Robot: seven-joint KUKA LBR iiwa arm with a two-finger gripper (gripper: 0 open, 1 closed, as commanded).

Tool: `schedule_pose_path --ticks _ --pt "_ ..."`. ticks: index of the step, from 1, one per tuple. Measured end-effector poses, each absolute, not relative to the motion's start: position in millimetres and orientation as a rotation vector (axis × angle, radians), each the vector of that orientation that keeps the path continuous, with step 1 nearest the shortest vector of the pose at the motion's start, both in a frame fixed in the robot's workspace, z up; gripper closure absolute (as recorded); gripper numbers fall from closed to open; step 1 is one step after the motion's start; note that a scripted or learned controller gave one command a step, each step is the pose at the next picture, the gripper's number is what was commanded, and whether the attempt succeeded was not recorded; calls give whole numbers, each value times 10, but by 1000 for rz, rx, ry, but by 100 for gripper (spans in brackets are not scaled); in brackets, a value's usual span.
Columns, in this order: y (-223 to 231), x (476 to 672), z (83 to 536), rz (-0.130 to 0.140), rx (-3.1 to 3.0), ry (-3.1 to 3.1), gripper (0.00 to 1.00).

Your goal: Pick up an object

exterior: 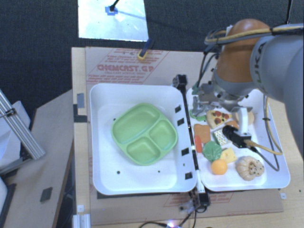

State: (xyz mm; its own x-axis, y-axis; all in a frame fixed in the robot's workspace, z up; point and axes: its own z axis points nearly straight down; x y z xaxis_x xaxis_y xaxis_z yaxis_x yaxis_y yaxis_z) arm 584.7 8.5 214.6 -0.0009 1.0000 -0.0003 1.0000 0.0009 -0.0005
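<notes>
Over the right bin (280, 172), my gripper (212, 104) hangs by the pizza slice (219, 118); open or closed, I cannot tell. Crowded just past the slice are a carrot piece (202, 133), lettuce (212, 151), cheese (229, 155), an orange (219, 167) and a cookie (250, 167).

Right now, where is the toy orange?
In the camera view, the toy orange lies in the right-hand bin near its front edge, just below the green leafy toy and left of the chocolate-chip cookie.
</notes>
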Motion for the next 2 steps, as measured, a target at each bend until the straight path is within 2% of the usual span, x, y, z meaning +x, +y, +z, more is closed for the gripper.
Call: schedule_pose_path --ticks 1,2 --pt "75 5804 2322 -4 -2222 -2223 100" --pt "54 5975 2219 -2 -2219 -2226 100"
